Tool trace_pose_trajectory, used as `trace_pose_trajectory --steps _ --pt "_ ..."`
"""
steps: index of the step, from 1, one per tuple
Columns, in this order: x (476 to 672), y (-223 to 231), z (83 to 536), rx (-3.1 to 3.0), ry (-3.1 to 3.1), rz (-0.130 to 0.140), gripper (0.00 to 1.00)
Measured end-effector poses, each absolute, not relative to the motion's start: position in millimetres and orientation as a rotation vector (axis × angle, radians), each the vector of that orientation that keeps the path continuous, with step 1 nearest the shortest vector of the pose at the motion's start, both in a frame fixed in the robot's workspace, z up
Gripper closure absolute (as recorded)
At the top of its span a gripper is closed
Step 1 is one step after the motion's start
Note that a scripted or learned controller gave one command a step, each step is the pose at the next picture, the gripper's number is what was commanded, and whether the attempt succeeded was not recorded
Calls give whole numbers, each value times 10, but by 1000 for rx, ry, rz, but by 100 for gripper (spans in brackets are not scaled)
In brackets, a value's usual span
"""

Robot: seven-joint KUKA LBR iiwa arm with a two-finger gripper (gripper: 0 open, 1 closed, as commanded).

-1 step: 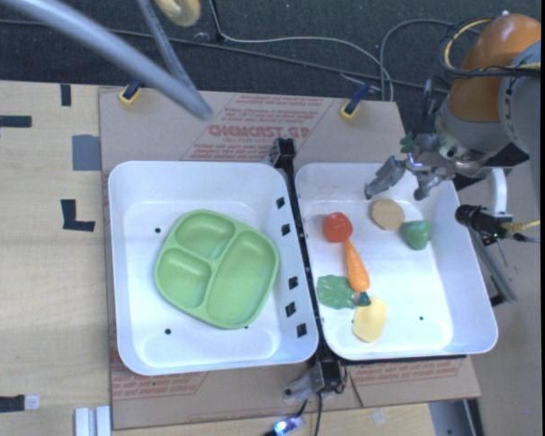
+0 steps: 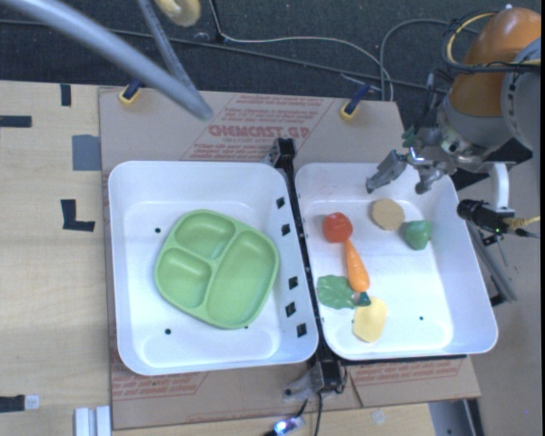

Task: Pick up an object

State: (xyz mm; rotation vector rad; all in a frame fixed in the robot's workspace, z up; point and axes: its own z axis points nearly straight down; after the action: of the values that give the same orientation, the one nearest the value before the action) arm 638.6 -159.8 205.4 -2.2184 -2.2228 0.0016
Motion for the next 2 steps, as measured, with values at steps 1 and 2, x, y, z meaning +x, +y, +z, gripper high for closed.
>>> trace_pose_trajectory --steps 1,2 --pt "6456 -1650 1485 -2217 -2221 7 0" --pt "6483 -1616 1036 -2216 -2222 7 0"
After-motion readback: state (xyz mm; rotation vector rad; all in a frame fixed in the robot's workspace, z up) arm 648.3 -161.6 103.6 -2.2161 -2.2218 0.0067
